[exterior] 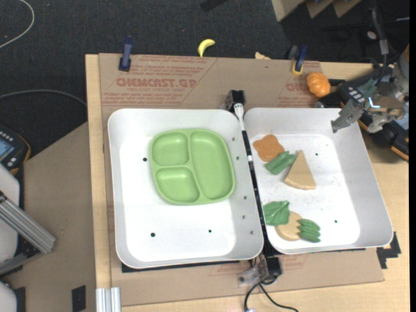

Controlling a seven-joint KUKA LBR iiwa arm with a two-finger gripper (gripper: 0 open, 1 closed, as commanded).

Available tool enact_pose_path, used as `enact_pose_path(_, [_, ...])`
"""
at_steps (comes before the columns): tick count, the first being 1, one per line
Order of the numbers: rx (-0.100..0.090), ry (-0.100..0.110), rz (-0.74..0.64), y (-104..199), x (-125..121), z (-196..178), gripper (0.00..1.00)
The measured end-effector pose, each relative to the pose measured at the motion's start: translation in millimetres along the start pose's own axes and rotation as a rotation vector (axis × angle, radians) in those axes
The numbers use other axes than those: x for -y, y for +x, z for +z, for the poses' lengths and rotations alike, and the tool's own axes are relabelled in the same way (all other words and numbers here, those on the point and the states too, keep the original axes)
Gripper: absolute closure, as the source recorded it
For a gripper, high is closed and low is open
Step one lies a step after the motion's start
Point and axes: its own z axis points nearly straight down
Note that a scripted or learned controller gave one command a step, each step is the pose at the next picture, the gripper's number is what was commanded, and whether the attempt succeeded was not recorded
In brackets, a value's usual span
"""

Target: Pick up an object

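The right bin (354, 220) holds several toy foods. An orange slab (266, 147) lies at the upper left, with a green pod (280, 162) and a tan wedge (299, 172) beside it. Lower down sit a green leaf (275, 211), a tan round piece (286, 231) and another green pod (309, 229). My gripper (344, 117) hangs over the bin's upper right corner, well apart from all of them, with nothing seen in it.
The left bin (130, 226) carries a green divided plate (192, 166). A small orange fruit (318, 84) rests on the cardboard behind the right bin, and a yellow banana (205, 45) lies at the back edge. Blue clamps (125, 54) grip the board.
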Motion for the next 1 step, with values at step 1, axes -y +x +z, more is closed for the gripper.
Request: enact_pose_path(1, [-0.006, 0.013, -0.003, 56.9, 41.2, 108.2, 0.0])
